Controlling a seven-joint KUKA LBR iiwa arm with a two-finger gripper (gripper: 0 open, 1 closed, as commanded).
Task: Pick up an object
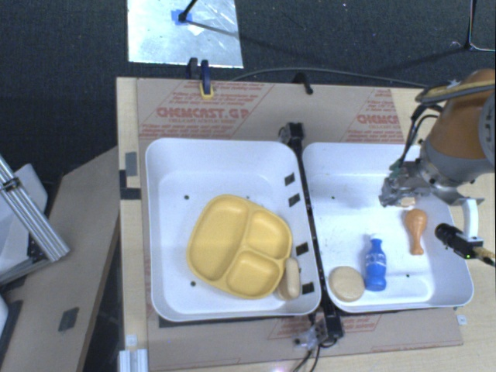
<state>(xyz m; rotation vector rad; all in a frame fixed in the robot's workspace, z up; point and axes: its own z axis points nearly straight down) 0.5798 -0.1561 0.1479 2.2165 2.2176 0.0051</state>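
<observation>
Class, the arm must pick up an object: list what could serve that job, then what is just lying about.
Job: gripper; chicken drumstick; blue bottle; round bun; yellow tray; bread roll.
Lying about: clamp; foil sheet.

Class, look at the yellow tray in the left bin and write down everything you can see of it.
The yellow tray looks like smooth moulded plastic, squarish with rounded corners. Raised ridges split it into three compartments: one large on the camera view's left, two smaller on the right. It lies flat and face up, turned at an angle, on the floor of the left bin. Its compartments hold nothing. A beige bread-like piece touches its lower right corner.
</observation>
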